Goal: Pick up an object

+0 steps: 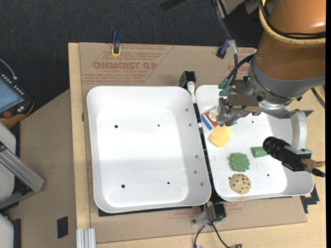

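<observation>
My gripper point(226, 119) hangs low over the back left part of the right bin point(289, 186). Just below it lies a yellow rounded object point(221, 137). A red, white and blue striped item point(209, 120) lies at the gripper's left, partly hidden by it. Further forward are a green bumpy ball point(239, 161), a small green block point(258, 151) and a round cookie point(240, 183). I see nothing lifted off the bin floor.
The left bin point(98, 138) adjoins the right one along a black divider strip point(200, 138). The arm's big grey and orange body point(289, 45) covers the back right of the right bin. Both bins rest on a cardboard sheet point(129, 61).
</observation>
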`<state>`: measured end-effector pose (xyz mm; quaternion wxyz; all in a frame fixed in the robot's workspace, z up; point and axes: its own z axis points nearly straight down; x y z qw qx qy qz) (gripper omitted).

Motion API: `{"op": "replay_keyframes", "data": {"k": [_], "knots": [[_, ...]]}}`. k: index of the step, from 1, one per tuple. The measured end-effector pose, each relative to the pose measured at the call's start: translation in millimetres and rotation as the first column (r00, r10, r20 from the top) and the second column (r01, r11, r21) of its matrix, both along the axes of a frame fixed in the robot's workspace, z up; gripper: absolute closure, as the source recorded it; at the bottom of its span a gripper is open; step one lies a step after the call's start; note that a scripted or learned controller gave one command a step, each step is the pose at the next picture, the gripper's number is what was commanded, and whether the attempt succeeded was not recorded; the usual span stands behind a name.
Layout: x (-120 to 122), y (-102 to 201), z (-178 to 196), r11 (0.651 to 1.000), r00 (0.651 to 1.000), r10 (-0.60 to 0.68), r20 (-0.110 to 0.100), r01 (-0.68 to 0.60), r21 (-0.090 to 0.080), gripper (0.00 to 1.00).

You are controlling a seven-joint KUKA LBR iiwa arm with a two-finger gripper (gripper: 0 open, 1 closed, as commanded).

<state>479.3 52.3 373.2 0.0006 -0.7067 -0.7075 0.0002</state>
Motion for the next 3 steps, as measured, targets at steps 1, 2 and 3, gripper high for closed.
{"op": "replay_keyframes", "data": {"k": [1, 2, 3], "knots": [[-0.6, -87.1, -74.1, 1.0, 1.0, -0.009, -0.005, 0.009, -0.002, 1.0], [0.8, -6.0, -8.0, 1.0, 1.0, 0.008, 0.009, -0.008, 0.002, 1.0], [-0.5, -36.2, -71.1, 1.0, 1.0, -0.005, -0.006, 0.005, -0.001, 1.0]]}}
